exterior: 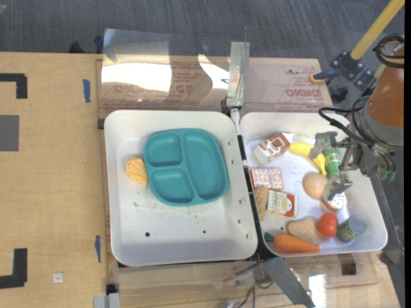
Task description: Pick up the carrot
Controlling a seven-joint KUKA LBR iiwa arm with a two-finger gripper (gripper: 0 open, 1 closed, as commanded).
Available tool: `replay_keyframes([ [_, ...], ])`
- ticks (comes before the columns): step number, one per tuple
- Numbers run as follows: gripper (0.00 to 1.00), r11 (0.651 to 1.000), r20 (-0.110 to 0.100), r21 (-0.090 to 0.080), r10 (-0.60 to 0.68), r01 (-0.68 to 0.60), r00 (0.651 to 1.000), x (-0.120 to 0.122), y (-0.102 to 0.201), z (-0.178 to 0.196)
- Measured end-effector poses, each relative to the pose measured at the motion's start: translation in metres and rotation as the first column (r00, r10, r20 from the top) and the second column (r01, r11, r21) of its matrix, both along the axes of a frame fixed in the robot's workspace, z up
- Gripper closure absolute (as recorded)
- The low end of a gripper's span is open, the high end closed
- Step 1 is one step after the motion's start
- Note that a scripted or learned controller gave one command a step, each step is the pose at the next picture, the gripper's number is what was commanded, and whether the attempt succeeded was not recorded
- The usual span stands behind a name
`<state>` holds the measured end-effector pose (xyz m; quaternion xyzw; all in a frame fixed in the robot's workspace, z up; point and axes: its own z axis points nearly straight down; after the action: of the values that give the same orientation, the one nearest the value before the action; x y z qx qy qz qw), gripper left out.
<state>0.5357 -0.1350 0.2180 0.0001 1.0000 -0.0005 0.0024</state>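
Observation:
The carrot (295,243) is orange and lies on its side along the front wall of the right bin (376,201), near its front left corner. A tan bread-like piece (303,228) touches it from behind, with a red tomato (327,224) just to the right. My gripper (334,167) hangs over the right middle of the same bin, well behind and to the right of the carrot and apart from it. A small green item (332,161) shows at the gripper; whether it is held is unclear.
The right bin is crowded: a yellow piece (300,149), a small carton (273,145), a pink packet (266,178), a beige round piece (314,185) and a can (350,228). The left bin (122,223) holds a teal divided plate (186,165) and a yellow shell shape (136,169).

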Motion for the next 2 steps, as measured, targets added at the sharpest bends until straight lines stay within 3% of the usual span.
replay_keyframes([
  [1, 0.0, 0.999, 0.0, 0.001, -0.047, 0.047, 0.999, 0.027, -0.017, -0.126],
  [2, 0.0, 0.996, 0.001, -0.001, -0.092, 0.092, 0.996, 0.026, -0.005, -0.13],
])
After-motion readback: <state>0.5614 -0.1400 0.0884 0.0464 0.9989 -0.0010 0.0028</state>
